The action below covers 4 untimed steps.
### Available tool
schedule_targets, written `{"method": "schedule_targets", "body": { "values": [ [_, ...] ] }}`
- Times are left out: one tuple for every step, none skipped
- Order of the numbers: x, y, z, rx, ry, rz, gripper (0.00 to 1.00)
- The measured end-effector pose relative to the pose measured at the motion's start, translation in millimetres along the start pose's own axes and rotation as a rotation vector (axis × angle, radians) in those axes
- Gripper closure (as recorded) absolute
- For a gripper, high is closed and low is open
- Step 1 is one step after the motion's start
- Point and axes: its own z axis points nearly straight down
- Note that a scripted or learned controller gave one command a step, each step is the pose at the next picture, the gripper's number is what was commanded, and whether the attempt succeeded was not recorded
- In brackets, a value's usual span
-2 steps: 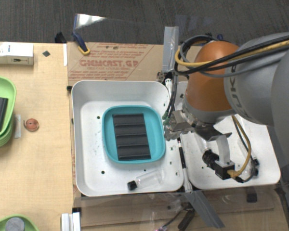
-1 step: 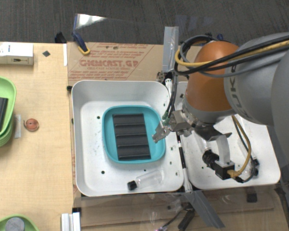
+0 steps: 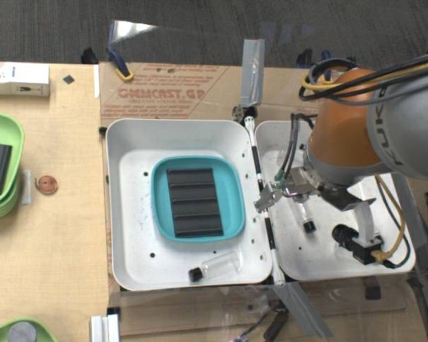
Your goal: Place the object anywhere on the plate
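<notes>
Pale wooden desk carries two white bins. The pincer hangs over the right bin, its state impossible to tell. A small black-capped tube, likely the object, lies just beside it in that bin. It wants a centred grip, then a lift well over the rims to the teal plate on the left. Red print on the far cardboard is too blurred to read.

Teal plate, white bins
</notes>
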Motion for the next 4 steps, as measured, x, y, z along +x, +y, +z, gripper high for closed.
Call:
{"method": "schedule_targets", "body": {
  "values": [
    [-1.4, 0.2, -8.1, 0.002, -0.001, 0.002, 1.00],
    [-2.8, 0.6, -16.3, 0.003, -0.002, 0.002, 1.00],
    [52.1, -18.1, -7.2, 0.000, 0.001, -0.173, 1.00],
    [51.9, -18.1, -7.2, 0.000, 0.001, -0.173, 0.00]
  ]
}}
